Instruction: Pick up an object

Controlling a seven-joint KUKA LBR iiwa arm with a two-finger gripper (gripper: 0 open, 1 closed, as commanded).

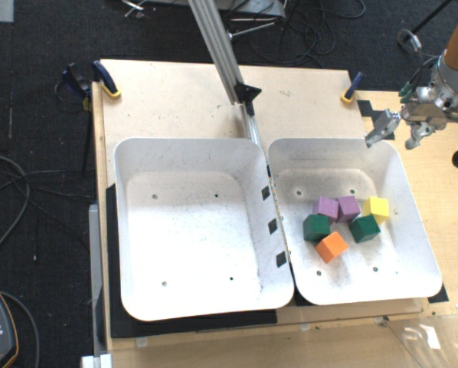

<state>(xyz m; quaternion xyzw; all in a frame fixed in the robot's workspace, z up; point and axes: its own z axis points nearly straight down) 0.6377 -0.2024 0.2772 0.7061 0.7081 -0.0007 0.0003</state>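
Note:
Several small blocks lie clustered in the right bin (413, 205): two purple blocks (327, 207) (349, 206), a yellow block (379, 207), two dark green blocks (316, 226) (364, 228) and an orange block (332, 246). My gripper (398, 130) hangs above the bin's far right corner, well away from the blocks. Its two fingers are spread apart with nothing between them.
The left bin (137, 205) sits beside the right one on a wooden board (175, 98). A slanted metal pole (217, 41) rises from between the bins at the back. Clamps sit at the board's far corners (106, 83) (352, 87).

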